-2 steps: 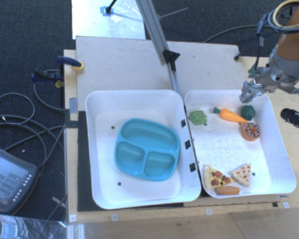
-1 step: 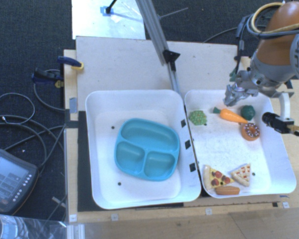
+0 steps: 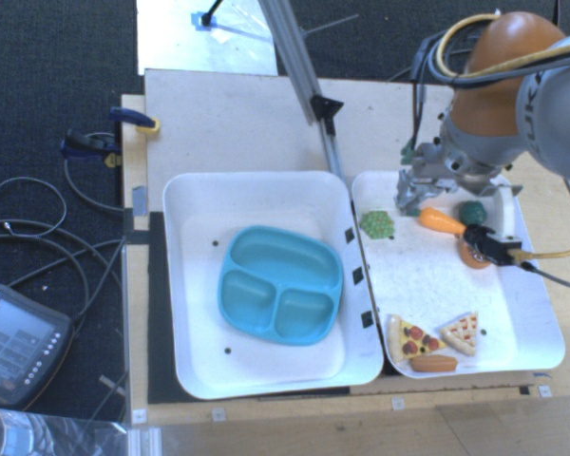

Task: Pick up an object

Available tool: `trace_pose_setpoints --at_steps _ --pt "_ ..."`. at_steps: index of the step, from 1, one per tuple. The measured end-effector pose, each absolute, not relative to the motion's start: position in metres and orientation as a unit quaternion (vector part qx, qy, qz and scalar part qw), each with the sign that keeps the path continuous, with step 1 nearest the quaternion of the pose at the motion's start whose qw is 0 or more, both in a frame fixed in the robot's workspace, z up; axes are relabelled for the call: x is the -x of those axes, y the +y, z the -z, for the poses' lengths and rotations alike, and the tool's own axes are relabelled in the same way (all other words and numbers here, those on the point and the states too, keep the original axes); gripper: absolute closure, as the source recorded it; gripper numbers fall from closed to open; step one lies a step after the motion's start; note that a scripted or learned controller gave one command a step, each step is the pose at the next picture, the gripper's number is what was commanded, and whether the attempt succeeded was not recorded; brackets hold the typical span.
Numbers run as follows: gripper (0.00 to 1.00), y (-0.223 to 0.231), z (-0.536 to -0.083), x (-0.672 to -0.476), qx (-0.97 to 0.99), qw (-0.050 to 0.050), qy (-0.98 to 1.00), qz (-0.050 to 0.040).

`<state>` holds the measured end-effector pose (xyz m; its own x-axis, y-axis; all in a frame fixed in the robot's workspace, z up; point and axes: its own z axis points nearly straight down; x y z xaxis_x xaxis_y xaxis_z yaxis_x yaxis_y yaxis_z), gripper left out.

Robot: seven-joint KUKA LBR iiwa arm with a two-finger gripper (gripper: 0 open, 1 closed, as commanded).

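Over the right bin (image 3: pixel 541 340) your gripper (image 3: pixel 413 196) is hovering near the carrot (image 3: pixel 442 221); nothing lifted yet, grip state unclear.

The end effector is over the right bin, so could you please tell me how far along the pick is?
Done: the end effector has reached the far end of the right bin, beside the carrot and the green toy. In hand: nothing visibly lifted. Left: grasping and raising one item; the pizza slices and hot dog lie untouched at the near end.
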<state>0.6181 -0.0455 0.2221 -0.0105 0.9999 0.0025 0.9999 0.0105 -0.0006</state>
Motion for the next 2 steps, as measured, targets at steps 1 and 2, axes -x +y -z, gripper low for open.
trace_pose_setpoints --at_steps 1,2 --pt "1.0 0.01 -0.231 -0.597 0.703 0.001 -0.711 0.0012" --pt "1.0 0.068 -0.228 -0.59 0.703 0.001 -0.711 0.0012"
